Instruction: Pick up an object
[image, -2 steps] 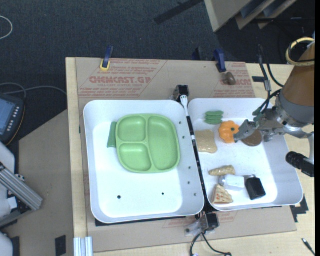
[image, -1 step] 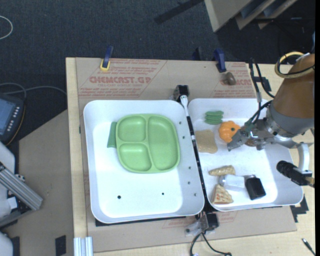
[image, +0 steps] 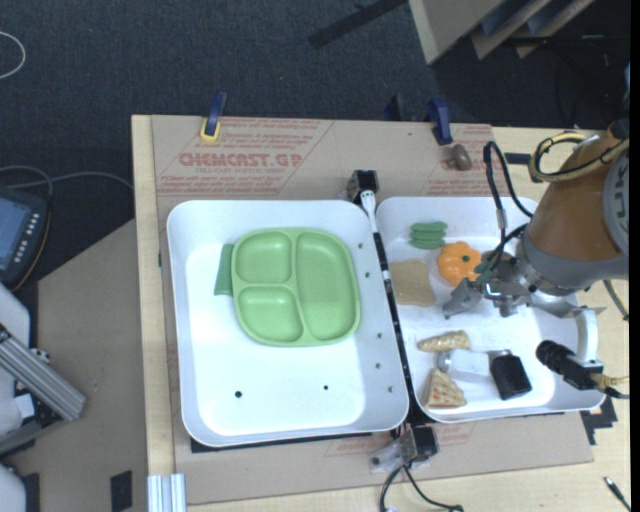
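Gripper (image: 470, 297): we find it low over the middle of the right bin (image: 530, 402), just below the orange pumpkin toy (image: 459, 262); whether it is clenched or released we cannot tell. Left bin (image: 195, 330): green divided plate (image: 296, 285) toward its far edge.

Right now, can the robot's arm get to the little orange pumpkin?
Probably yes. The gripper hangs in the right bin just beside the pumpkin, and nothing lies between them or on top of it. The green piece sits behind the pumpkin, out of the way.
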